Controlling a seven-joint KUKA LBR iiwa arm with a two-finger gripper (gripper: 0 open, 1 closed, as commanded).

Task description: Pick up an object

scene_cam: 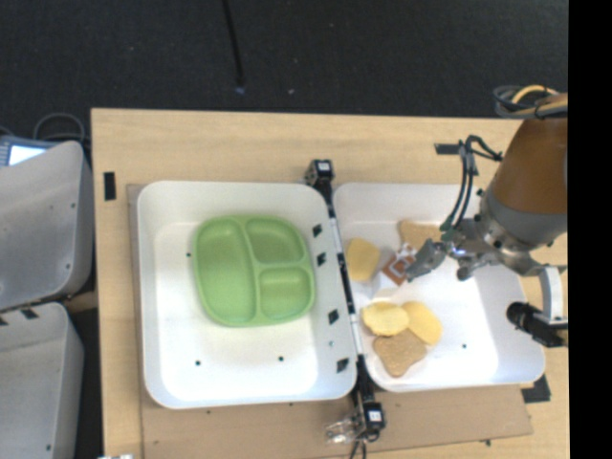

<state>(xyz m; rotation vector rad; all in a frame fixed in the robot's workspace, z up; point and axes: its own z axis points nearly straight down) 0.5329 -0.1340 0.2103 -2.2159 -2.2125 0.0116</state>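
- White plastic makes up both shallow bins on the pale wooden surface (pixel 115 142); the left bin (pixel 163 352) carries a light green divided plate (pixel 255 269) lying flat near its middle, well apart from the arm

- Food-like pieces crowd the right bin (pixel 478 352) toward its left wall: a pale yellow rounded piece (pixel 362 258), a small reddish-brown and white item (pixel 397 268), a tan flat piece (pixel 417 231) near the bin's far side, two yellow potato-like pieces (pixel 385 319) (pixel 425 323) touching each other, and a brown bread-like slab (pixel 399 353) just beneath them

- Grey and orange, the arm (pixel 532 180) reaches in from the right and slants down over the right bin; its tool (pixel 424 259) sits low, just beside the reddish-brown item, likely because that is the piece being tried for

- Whether the tool is apart, together or clamped on anything I cannot tell; the dark parts blur together, so no grasp can be claimed

- Judged from this, the pick is at the approach or closing step; the neighbouring yellow piece lies near enough to get nudged
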